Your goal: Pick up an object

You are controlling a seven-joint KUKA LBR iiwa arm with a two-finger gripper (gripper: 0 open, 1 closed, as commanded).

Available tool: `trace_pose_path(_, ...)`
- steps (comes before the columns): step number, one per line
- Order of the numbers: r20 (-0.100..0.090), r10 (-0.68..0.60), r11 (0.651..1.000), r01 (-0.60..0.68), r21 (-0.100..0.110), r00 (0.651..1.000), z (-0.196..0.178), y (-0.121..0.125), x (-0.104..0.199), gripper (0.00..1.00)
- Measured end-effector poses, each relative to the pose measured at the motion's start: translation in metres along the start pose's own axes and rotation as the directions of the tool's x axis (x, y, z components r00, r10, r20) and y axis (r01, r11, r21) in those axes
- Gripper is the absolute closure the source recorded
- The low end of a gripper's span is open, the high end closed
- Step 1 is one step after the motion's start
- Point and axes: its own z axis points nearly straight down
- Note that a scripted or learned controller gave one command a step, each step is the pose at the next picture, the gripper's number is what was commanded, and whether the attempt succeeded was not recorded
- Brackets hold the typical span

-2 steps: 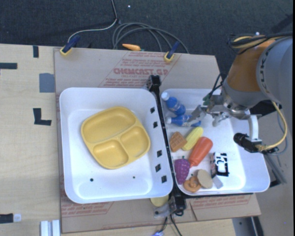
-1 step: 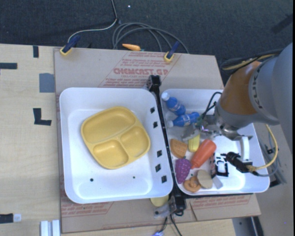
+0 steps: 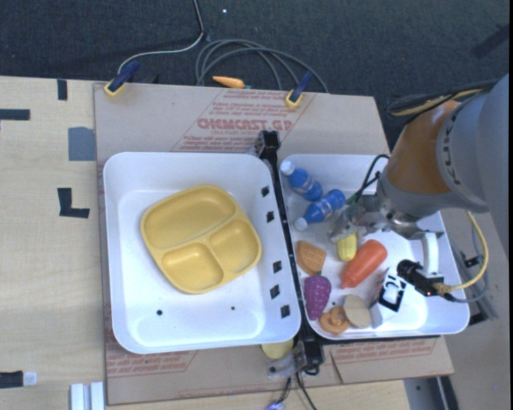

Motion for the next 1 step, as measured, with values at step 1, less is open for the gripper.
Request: trace_pose_path(1,-0.008,-0.011,1.000,0.011,-0.001,1.000,-0.0932,0.0056,0.0950,1.00)
